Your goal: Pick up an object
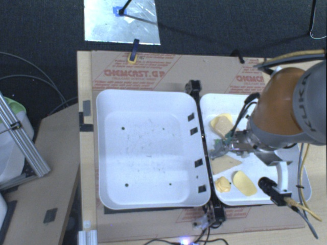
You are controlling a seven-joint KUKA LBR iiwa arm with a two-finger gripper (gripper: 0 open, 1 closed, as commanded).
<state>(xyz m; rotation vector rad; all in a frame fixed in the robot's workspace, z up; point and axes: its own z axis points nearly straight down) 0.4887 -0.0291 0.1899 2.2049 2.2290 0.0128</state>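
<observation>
The arm (286, 111) reaches low into the right bin (240, 100) near its left wall, gripper (220, 148) hard to read, I cannot tell its state, poised among yellow pieces (222, 124) along that wall, likely targets.

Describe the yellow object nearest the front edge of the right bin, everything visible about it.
The yellow object is an elongated, rounded oval lump, smooth and matte, with a soft, foam-like look. It lies flat on the floor of the right bin, tilted diagonally, near the front wall. A smaller, rounder yellow piece sits just to its left, close by; whether they touch is unclear. A black fitting on the arm lies just to its right. The gripper is farther back, apart from it.
</observation>
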